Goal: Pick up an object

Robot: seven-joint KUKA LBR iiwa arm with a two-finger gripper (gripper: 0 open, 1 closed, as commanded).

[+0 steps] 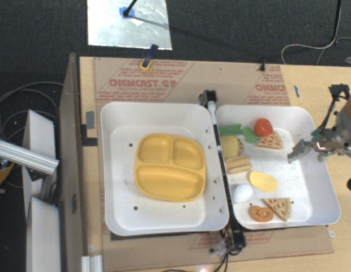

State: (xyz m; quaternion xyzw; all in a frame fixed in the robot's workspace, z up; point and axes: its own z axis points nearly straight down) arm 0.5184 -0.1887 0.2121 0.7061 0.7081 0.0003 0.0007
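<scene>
Right bin (328, 205), nearest rim first: a pretzel (259, 213) touching a waffle wedge (279, 207); a white egg (242, 193); a yellow disc (262, 181); a bread roll (238, 164); farther back, a second waffle wedge (270, 141) beneath a red tomato (263, 126), beside a green piece (231, 130). Left bin (116, 169) holds a yellow divided plate (170, 167). Gripper (303, 149) hovers over the right bin's right side (finger state cannot be told; nothing seen held).
</scene>
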